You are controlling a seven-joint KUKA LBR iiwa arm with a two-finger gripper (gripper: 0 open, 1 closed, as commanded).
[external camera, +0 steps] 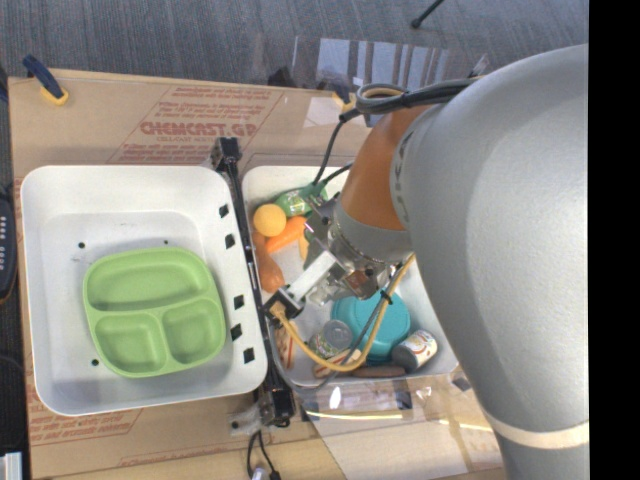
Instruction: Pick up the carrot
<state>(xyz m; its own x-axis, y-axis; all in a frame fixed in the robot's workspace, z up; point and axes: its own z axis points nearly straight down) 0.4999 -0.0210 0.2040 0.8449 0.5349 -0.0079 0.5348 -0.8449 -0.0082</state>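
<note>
The carrot [287, 235] is an orange shape in the right bin [262, 183], near that bin's left wall and just below a yellow ball [268, 218]. More orange shows lower along the same wall; I cannot tell whether it is the same piece. My gripper [343, 268] hangs low over the middle of the right bin, just right of the carrot, and the wrist and its fittings hide the gripper's tip. Nothing can be seen held.
A green divided plate [155, 311] lies in the left bin [50, 198]. In the right bin are a green packet [295, 203] at the back, a teal bowl [392, 320], a clear glass [335, 338] and a small can [417, 348] at the front. The grey arm covers the bin's right side.
</note>
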